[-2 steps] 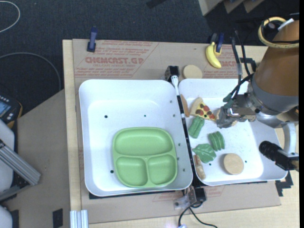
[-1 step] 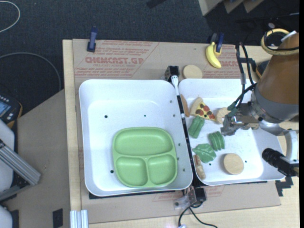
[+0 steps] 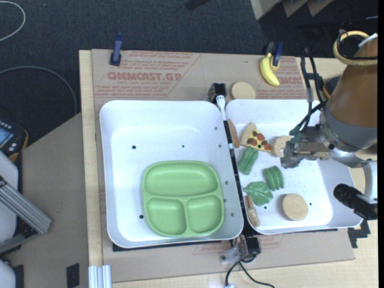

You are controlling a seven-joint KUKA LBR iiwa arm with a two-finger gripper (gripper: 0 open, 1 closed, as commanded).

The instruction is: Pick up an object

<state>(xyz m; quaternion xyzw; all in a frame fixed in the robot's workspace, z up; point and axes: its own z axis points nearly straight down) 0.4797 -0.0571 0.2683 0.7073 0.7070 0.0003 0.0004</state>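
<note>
The right bin (image 3: 318, 110) holds several toy foods: a pizza slice (image 3: 256, 138), a tan piece (image 3: 281, 144), a green pod (image 3: 247, 159), a green ridged piece (image 3: 274, 177), a leafy green piece (image 3: 258, 191) and a round tan cookie (image 3: 294, 207). My gripper (image 3: 291, 156) hangs over the middle of this bin, just right of the tan piece and above the ridged green piece. Nothing can be seen between its tips.
The left bin (image 3: 120, 125) carries a green divided plate (image 3: 181, 197). A banana (image 3: 269, 71) and a round tan disc (image 3: 243, 90) lie on the cardboard behind the right bin. A tan strip (image 3: 251, 214) leans at the right bin's left wall.
</note>
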